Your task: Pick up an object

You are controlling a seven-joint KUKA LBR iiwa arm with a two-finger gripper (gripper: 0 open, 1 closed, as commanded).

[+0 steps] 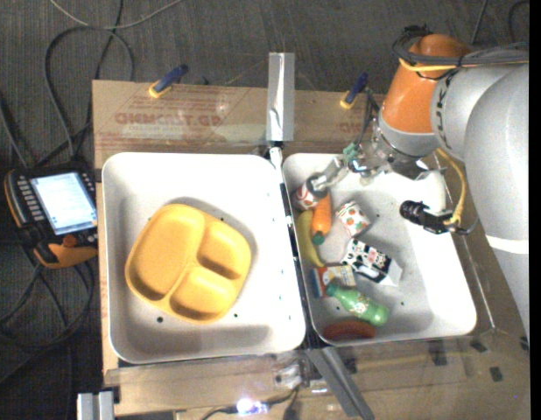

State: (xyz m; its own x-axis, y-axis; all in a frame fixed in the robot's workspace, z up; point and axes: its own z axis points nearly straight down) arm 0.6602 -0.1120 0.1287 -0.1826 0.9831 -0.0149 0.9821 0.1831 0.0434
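we find the tool (327, 180) low over the back left corner of the right shallow white bin (446, 318), reaching in from the grey arm with the orange band (419, 81); from this slant we cannot tell whether it is released or clenched, and nothing is seen held in it. the nearest candidate for the pick is the small orange carrot-shaped toy (320, 220), lying just below the tool beside the bin's left wall, with a yellow banana-shaped toy (306, 240) pressed along that wall right next to it. near them lie a small white carton with red marks (351, 217), a black and white printed box (368, 261), a green plastic bottle (358, 304) and a flat red piece (349, 330) at the front edge. the left shallow white bin (122, 322) on the bench holds a yellow sectioned plastic tray (190, 262), well apart from the tool. to do this step well, we judge it best to centre over the carrot's thicker middle, align across its narrow width, and come down straight so the wall and the banana are not caught. the crowding at that wall looks like the main risk; a skewed descent could nudge the carrot aside or pinch two things together.
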